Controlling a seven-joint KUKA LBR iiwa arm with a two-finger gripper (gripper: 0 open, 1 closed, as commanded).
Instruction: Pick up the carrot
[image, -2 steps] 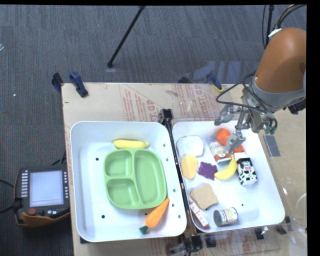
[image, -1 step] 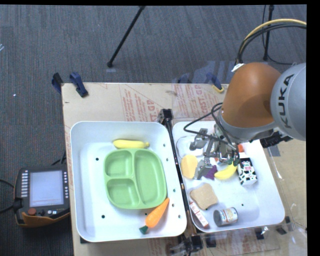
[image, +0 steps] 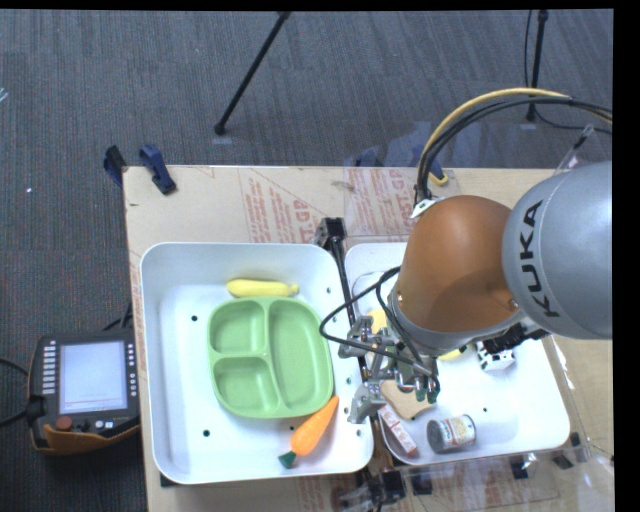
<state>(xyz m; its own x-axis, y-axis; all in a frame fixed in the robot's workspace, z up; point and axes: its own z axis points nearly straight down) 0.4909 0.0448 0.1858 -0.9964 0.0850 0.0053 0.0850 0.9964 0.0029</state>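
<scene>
The arm (image: 500, 270) fills the right half of the view, its orange band bulking over the right bin (image: 545, 420); the left bin (image: 165, 350) holds a green tray (image: 270, 355) with three compartments, and a banana (image: 262, 289) lies just beyond the tray's far edge; in the right bin a small jar (image: 452, 433) lies on its side near the front. The gripper (image: 385, 385) hangs over the seam between the two bins; whether it is spread or closed I cannot tell, since cables and hardware crowd it. The carrot (image: 315, 427) lies in the left bin's front right corner, just beside the tray's near corner, its long axis running diagonally, leafy end toward the front. It sits just left of the gripper and a little nearer the front; judging by that, a short shift leftward is what the pick needs, closing across the carrot's width.
</scene>
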